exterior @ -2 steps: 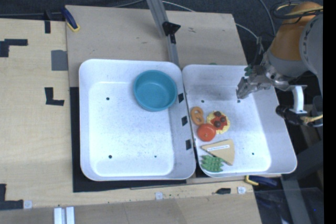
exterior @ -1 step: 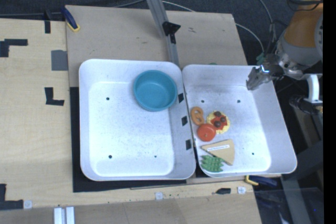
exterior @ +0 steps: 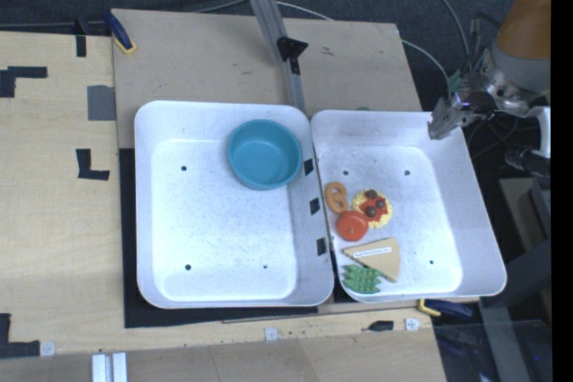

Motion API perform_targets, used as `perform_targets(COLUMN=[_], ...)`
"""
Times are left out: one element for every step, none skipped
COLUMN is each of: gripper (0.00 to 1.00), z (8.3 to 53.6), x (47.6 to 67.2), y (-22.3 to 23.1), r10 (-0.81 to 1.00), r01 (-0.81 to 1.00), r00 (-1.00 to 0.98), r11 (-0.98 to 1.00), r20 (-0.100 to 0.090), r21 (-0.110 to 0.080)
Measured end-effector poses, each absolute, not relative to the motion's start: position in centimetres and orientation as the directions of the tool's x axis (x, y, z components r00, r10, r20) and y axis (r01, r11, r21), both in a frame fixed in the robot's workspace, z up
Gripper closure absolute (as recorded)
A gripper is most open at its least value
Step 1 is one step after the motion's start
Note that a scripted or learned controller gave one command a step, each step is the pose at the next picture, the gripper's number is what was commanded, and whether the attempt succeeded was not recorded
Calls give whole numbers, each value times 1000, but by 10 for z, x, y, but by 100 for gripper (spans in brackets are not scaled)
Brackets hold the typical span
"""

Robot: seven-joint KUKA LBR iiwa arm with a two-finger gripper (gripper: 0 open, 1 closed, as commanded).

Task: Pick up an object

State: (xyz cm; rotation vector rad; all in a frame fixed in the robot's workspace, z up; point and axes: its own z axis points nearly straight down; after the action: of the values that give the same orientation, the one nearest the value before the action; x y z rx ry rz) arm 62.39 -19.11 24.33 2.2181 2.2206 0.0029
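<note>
White right bin (exterior: 448, 219): toys hug its left edge; fingers (exterior: 442, 123), state unclear, over far-right rim.

A blue bowl (exterior: 264, 154) sits in one speckled white bin (exterior: 170, 219). The other white bin (exterior: 448, 210) holds a red tomato (exterior: 352, 226), a tan sandwich wedge (exterior: 380, 257) and a green leafy piece (exterior: 362, 279).

**Two white bins on a tan bench**

The left bin (exterior: 170, 219) and right bin (exterior: 448, 219) sit side by side, touching, on the bench (exterior: 197, 58). A grey metal pole (exterior: 264, 4) slants in from the far side to the seam between them. Black tape marks (exterior: 89, 165) dot the bench's left part.
</note>
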Motion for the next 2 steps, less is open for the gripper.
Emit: perform_targets(gripper=[100,100], z=[233,240], x=[625,629], y=[-135,-87], r10=[1000,1000], r01=[1000,1000], r00=[-4,-4], r11=[4,4], r20=[1,1], r21=[-1,0])
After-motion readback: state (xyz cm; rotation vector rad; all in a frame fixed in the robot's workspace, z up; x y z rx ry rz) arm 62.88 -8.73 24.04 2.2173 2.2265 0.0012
